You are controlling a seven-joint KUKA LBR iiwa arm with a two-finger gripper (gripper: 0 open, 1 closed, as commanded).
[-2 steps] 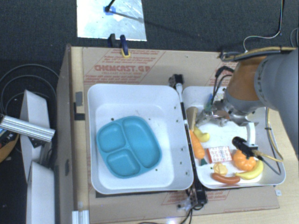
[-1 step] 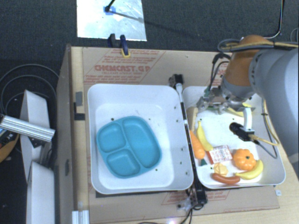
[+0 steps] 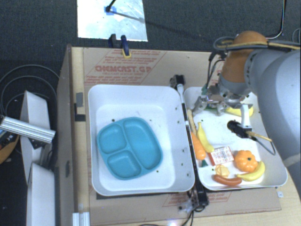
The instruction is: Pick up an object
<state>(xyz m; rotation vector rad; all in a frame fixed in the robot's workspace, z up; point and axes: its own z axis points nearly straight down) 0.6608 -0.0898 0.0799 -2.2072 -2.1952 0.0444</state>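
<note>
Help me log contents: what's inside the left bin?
Inside the left bin lies a blue divided plate, its three compartments bare. Whatever the plate covers on the bin floor cannot be seen.

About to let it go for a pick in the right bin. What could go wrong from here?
The toys crowd together: carrot beside a banana, pumpkin touching another banana, so a grasp may catch two or slip. The gripper hangs near the right bin's far rim, which it could clip going down.
</note>
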